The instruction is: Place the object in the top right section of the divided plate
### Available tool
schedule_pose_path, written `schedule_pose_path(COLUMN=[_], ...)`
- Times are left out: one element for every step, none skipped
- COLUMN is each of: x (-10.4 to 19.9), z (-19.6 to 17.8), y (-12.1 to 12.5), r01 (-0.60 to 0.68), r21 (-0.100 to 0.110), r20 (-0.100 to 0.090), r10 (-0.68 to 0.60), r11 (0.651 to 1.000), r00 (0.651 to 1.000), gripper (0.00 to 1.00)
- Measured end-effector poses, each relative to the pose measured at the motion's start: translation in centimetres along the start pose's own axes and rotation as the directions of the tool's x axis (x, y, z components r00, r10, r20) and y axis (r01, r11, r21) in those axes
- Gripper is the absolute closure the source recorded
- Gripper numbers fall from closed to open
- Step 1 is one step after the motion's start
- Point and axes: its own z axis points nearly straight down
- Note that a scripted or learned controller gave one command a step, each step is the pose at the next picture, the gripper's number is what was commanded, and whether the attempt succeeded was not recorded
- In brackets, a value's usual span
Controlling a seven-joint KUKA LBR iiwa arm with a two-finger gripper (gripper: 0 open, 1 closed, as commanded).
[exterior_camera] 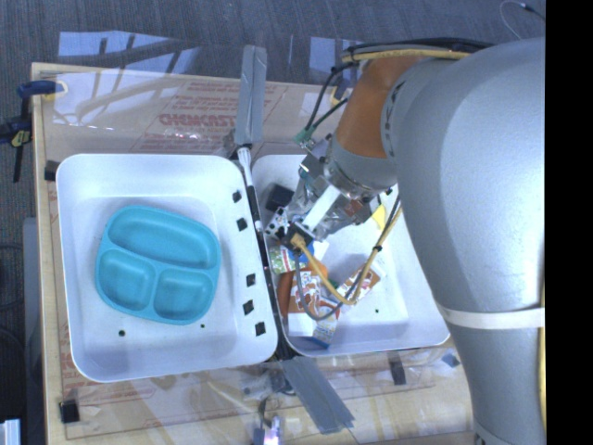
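Fingers' spread unclear, gripper low over cluttered right bin, arm hiding much.

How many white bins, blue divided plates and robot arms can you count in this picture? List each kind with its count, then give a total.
White bins: 2, the left bin and the right bin
Blue plates: 1, the plate in the left bin
Robot arms: 1, the arm reaching over the right bin
Total: 4
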Motion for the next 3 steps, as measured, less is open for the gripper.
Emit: schedule_pose_path(x=[-0.3, 4.0, 4.8], z=[0.9, 0.8, -5.9], y=[-8.4, -12.8, -20.5], r01=[0.089, 0.157, 0.307], r21=[-0.003, -0.006, -0.006], r20=[0.002, 0.000, 0.002], r10=[-0.089, -0.157, -0.307], r11=[0.996, 0.988, 0.952], r00=[0.996, 0.988, 0.952], gripper=[1.00, 1.00, 1.00])
